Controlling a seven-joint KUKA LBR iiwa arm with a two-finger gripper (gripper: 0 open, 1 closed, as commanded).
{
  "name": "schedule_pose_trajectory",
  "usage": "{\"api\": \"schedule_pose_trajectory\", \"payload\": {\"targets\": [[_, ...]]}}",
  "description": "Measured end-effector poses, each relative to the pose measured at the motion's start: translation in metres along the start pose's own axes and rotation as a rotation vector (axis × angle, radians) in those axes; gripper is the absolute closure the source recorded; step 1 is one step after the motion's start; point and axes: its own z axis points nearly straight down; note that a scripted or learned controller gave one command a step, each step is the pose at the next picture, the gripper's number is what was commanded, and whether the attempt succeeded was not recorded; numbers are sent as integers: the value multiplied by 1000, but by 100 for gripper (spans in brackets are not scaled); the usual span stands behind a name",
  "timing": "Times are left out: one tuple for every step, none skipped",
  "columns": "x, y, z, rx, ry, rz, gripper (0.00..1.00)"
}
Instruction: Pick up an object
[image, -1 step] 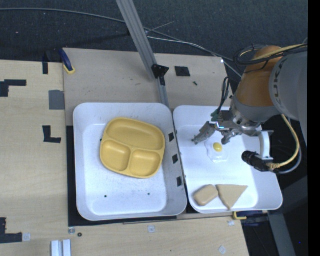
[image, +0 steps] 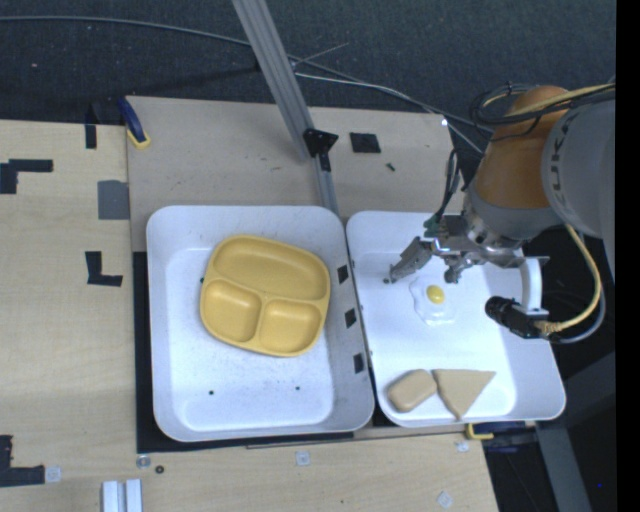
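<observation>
Reaching in from the right side of the table (image: 60, 300), the grey arm (image: 585, 150) with its orange band (image: 520, 160) hangs over the upper half of the right bin (image: 530, 400). Its pincer (image: 432, 263) points down toward the bin floor with the two fingers (image: 406, 264) spread apart, released and gripping nothing. Just below the fingertips, near the middle of the right bin, lies a small fried-egg toy (image: 435, 297), white with a yellow centre; it rests on the bin floor, close to the pincer but not between the fingers. Along the near edge of the same bin sit two tan pieces side by side: a rounded bread-like lump (image: 410, 389) toward the near left corner and a wedge-shaped piece (image: 465, 386) to its right, the two touching or nearly so.

The left bin (image: 170, 380) holds a yellow divided plate (image: 265, 295) with one large compartment and two smaller ones. It lies tilted at a slight angle in the upper middle of that bin, well apart from the arm. A few dark specks mark the bin floor near the plate.

A grey metal bar (image: 285, 85) slants down from the far edge of the table to the gap between the two bins. A yellow cable (image: 585, 300) loops beside the arm at the right bin's right edge. Black tape marks (image: 100, 268) are scattered over the wooden table surface on the left.
</observation>
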Motion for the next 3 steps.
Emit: {"api": "schedule_pose_trajectory", "payload": {"targets": [[4, 3, 45, 3, -1, 0, 0], [4, 3, 97, -2, -3, 0, 0], [4, 4, 83, -6, -4, 0, 100]]}}
